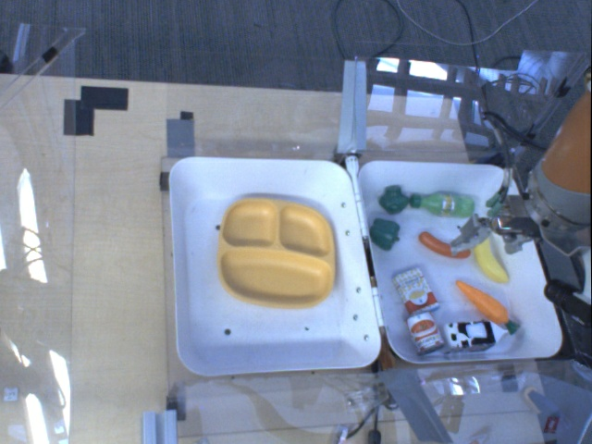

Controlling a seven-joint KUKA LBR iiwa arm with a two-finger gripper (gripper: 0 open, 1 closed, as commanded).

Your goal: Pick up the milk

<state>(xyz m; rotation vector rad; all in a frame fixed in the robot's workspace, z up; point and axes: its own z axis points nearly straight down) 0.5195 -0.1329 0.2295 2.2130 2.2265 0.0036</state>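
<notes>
Camera view gives me the milk (477, 335), a small carton with black and white cow patches, lying on its side at the near edge of the right bin (553, 340), beside a small can (424, 331) and below a carrot (483, 302). The gripper (474, 232) hangs well apart from it, jaws open, holding nothing.

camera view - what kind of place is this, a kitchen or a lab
Most likely a robot lab workcell, not a kitchen. Two white bins sit on a wooden bench: the left bin holds a yellow divided tray, the right bin toy food. Loose cables trail over grey carpet, and the gripper hangs over the toys.
</notes>
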